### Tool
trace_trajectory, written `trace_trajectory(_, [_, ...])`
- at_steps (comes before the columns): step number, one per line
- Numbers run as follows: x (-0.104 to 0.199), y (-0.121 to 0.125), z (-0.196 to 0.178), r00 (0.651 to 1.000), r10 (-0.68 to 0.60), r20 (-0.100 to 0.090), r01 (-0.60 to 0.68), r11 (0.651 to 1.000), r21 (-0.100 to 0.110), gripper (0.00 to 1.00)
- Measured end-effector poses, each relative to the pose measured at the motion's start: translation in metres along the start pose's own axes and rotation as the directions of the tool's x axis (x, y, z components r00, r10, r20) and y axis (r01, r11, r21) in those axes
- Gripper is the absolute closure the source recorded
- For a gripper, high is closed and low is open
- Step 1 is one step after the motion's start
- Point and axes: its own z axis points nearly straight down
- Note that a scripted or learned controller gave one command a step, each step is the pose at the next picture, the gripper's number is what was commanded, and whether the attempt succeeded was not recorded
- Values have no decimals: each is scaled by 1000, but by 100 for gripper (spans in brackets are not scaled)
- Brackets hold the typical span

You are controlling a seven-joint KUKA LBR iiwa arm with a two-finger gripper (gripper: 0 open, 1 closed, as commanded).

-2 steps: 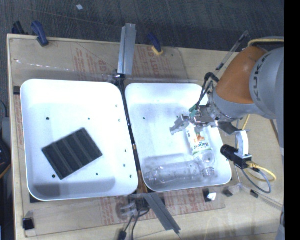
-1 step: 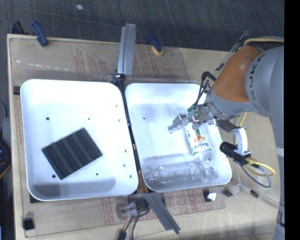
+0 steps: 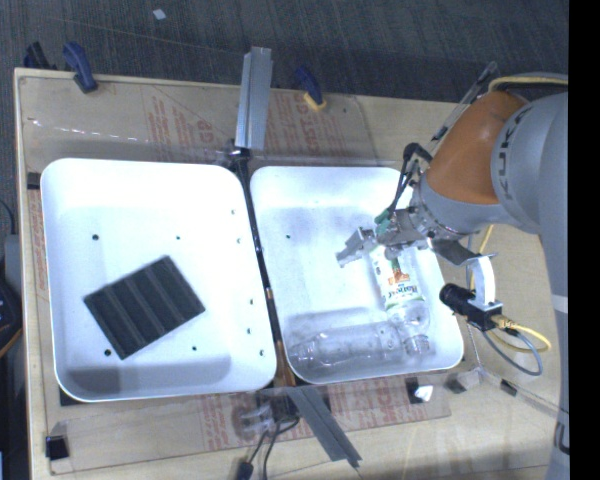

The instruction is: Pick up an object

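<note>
Clear bottle lies untouched; gripper is poised above the labelled bottle, its finger state cannot be told; descent is needed

Grey arm with an orange wrist band.

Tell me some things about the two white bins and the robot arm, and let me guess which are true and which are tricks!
1. A dark ridged panel lies in the left bin. True.
2. Both bottles are in the left bin. False: the labelled bottle and the clear plastic bottle are in the right bin.
3. The clear plastic bottle lies on its side along the right bin's near wall. True.
4. The gripper hangs above the dark ridged panel. False: it is over the right bin, beside the labelled bottle.
5. The arm has an orange band. True.
</note>
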Motion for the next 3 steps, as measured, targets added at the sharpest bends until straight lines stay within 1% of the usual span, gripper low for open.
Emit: trace_trajectory(3, [0,0,0,1000,0,0,0,1000,0,0])
